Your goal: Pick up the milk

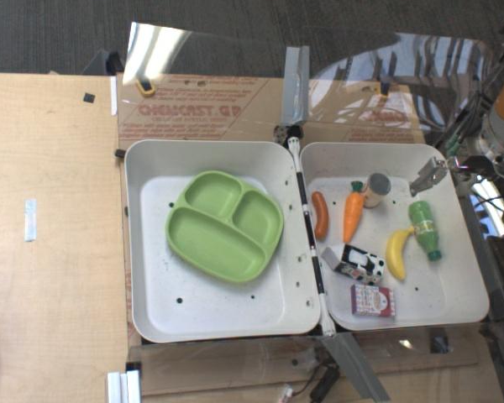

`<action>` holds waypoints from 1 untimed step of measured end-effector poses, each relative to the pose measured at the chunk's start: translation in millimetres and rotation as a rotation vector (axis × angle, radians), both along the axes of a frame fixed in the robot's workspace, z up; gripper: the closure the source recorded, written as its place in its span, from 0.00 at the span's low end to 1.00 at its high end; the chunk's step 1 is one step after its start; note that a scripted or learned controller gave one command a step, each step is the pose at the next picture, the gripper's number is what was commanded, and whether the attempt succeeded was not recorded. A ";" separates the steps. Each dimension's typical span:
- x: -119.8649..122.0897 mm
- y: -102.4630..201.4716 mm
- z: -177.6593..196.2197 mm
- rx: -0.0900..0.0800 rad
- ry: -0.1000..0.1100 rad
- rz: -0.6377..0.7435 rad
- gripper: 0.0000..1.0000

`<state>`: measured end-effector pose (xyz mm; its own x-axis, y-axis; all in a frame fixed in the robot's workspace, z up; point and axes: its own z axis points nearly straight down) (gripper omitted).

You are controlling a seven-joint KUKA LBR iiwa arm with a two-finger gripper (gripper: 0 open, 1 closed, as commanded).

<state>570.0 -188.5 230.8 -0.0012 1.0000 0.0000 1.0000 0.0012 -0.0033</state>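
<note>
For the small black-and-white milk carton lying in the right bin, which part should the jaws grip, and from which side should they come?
Probably from straight above, closing across the narrow width of the small black-and-white milk carton. It lies flat on its side, pointing diagonally. The yellow banana to its right and the pink packet below leave little room for a sideways approach.

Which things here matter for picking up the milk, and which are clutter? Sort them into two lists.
Belongs to the job:
- milk carton, black and white, lying in the right bin
- gripper, over that bin's far right side

Just lying about:
- banana
- green bottle
- carrot
- sausage
- small can
- red packet
- green divided plate, in the left bin
</note>
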 end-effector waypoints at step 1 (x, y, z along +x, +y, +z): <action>35.4 27.1 -113.4 0.000 -0.001 0.022 0.00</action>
<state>605.4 -161.4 117.4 -0.0230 0.9997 -0.0002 0.9997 0.0230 -0.0024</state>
